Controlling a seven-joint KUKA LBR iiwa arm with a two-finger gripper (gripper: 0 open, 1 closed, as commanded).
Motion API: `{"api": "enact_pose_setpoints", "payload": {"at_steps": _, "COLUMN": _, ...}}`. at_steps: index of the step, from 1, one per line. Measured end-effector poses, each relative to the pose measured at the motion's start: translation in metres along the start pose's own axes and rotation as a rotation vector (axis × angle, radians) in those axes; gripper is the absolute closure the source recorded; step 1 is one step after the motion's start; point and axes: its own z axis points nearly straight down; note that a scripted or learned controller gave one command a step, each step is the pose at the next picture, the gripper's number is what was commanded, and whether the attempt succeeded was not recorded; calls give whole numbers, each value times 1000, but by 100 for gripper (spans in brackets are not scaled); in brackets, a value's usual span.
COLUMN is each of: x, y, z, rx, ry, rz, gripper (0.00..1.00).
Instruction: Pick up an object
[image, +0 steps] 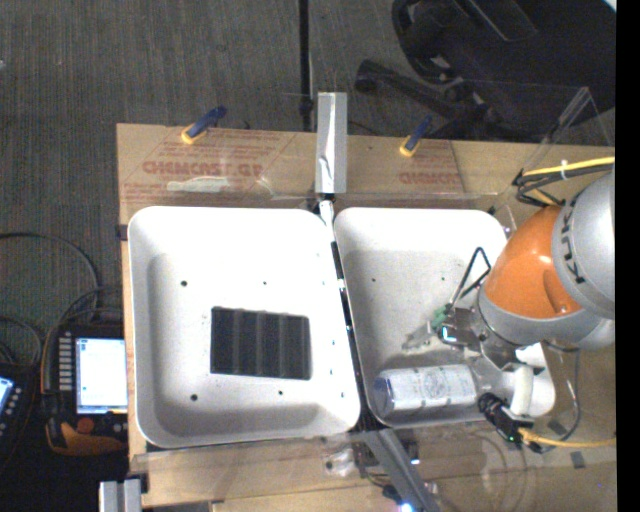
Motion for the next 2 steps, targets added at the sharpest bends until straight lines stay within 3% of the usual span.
{"api": "enact_pose_setpoints", "payload": {"at_steps": 1, "x": 31, "y": 73, "z": 1, "rx": -4, "ry": -1, "rz": -120, "gripper": 0}}
{"api": "enact_pose_setpoints", "payload": {"at_steps": 2, "x": 16, "y": 148, "z": 2, "rx": 10, "ry": -1, "rz": -181, "gripper": 0}}
